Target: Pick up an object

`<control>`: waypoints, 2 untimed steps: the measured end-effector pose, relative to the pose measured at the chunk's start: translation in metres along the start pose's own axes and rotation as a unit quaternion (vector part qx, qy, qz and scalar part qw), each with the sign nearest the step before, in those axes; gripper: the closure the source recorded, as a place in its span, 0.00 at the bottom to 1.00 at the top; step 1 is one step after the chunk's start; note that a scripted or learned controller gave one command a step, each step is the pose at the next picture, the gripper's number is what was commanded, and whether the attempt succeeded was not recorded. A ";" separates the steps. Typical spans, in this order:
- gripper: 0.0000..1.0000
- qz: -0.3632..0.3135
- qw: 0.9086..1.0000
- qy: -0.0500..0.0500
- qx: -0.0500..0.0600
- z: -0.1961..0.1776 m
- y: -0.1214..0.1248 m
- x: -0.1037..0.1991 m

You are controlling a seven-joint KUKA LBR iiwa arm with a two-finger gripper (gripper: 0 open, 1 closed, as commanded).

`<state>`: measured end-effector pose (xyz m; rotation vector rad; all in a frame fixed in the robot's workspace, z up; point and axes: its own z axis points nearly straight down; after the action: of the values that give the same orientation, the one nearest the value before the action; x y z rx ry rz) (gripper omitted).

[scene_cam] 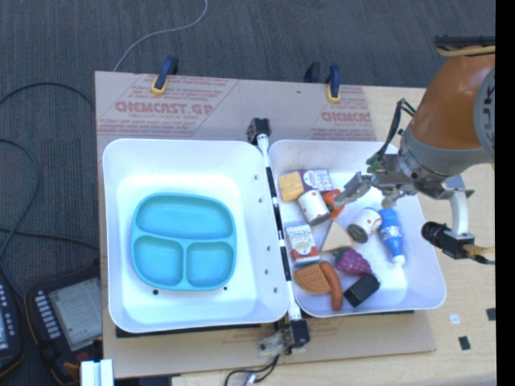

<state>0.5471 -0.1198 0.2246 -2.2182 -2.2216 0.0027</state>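
pincer (352, 190): above right bin (426, 284), fingers spread apart, grasping nothing;
objects: heaped in right bin; white cylinder (313, 207) just beside pincer;
left bin (121, 159): holds blue tray (183, 240)

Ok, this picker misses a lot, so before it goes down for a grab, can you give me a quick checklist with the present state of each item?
1. Gripper over the right bin, where the objects lie: ok.
2. Finger state readable: cannot tell.
3. Something already held between the fingers: cannot tell.
4. Target stands apart: not ok; the white cylinder below the gripper touches the yellow block and an orange piece.
5. Easier target available: ok; the blue bottle lies with room around it.
6. Left bin with the blue divided tray out of the arm's way: ok.
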 end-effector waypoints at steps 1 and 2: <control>0.00 0.001 1.000 0.000 0.000 0.107 0.003 0.007; 0.00 0.002 1.000 -0.002 -0.006 0.137 -0.008 0.019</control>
<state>0.5383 -0.1011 0.0878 -2.2296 -2.2257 -0.0048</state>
